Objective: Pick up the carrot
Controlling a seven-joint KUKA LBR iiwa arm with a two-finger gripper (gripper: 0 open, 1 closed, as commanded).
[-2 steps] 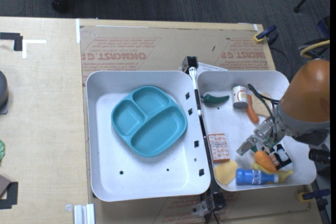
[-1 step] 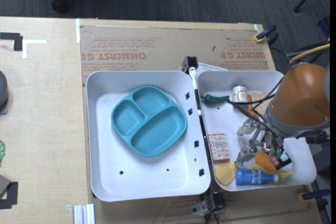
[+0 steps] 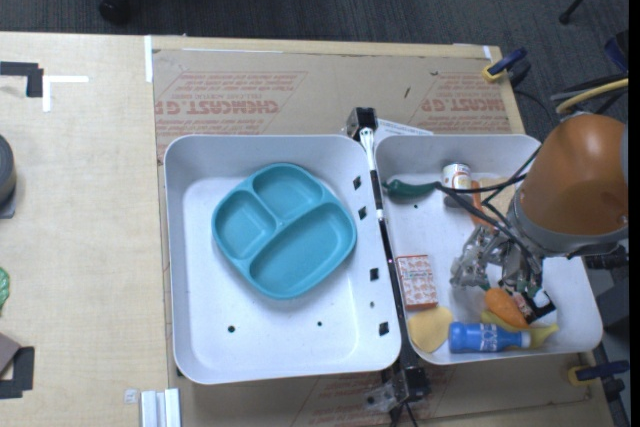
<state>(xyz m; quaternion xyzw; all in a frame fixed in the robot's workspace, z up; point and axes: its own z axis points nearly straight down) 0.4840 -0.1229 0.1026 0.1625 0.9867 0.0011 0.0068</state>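
In the right bin the gripper hangs just above the carrot; its finger spacing seems hidden by clutter, so I cannot tell

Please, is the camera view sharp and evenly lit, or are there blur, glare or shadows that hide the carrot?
Camera view: soft even light, no strong glare on the white bins; the picture is slightly soft overall; the arm partly covers the right bin; the carrot is partly hidden by the gripper.
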